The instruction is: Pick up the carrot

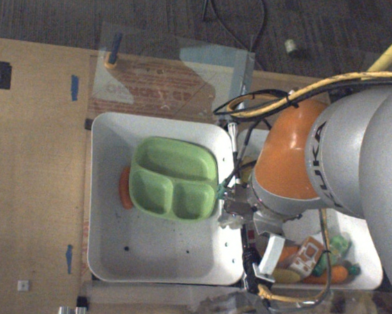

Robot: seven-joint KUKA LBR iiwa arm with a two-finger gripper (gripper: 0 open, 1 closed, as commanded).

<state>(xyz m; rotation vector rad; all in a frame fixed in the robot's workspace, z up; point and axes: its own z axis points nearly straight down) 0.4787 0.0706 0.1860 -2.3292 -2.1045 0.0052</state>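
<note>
The carrot lies in the right bin among other toys; the gripper hovers by the green tray — grip state I cannot tell; it looks light, smooth, slippery — best pinched mid-body.

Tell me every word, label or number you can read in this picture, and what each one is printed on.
"KU": dark letters, turned sideways, on the grey arm just past its orange band; any further letters are out of sight.
Reddish print on the brown cardboard sheet behind the left bin: too blurred to read.
Markings on the small orange-and-white box in the right bin: too small to read.
</note>
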